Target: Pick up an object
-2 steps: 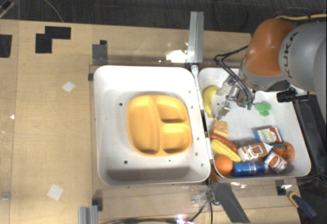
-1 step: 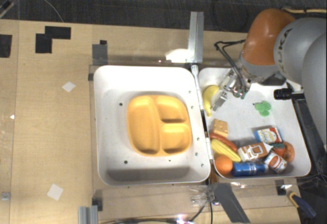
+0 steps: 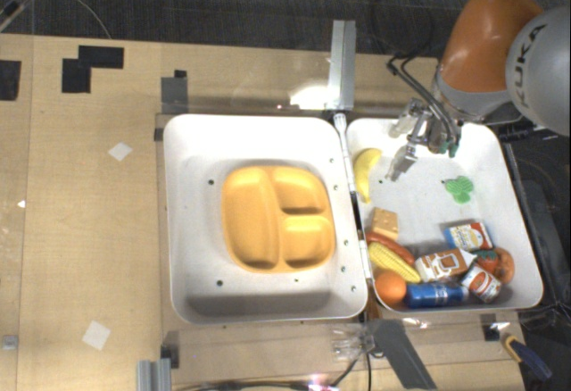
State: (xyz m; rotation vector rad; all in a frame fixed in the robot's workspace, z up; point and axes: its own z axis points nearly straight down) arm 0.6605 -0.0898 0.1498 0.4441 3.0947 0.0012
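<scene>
Banana (image 3: pixel 367 168), the thing nearest the tool (image 3: pixel 412 141), lies in the right bin (image 3: pixel 508 202) against its left wall, just beside and below the tool, which grips nothing; whether it is spread or clenched I cannot tell. A descent so near the wall risks a clash with the rim or a slip off the curved skin. Around it: arm (image 3: pixel 500 41), yellow tray (image 3: pixel 275 218) in the left bin (image 3: pixel 187 166), a packed heap with orange (image 3: pixel 390 287), blue bottle (image 3: pixel 436 295), cartons (image 3: pixel 466 236), then a green scrap (image 3: pixel 459 188), none blocking.

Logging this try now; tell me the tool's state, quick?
Tool: over the right bin, near the banana; open or closed cannot be told.
</scene>
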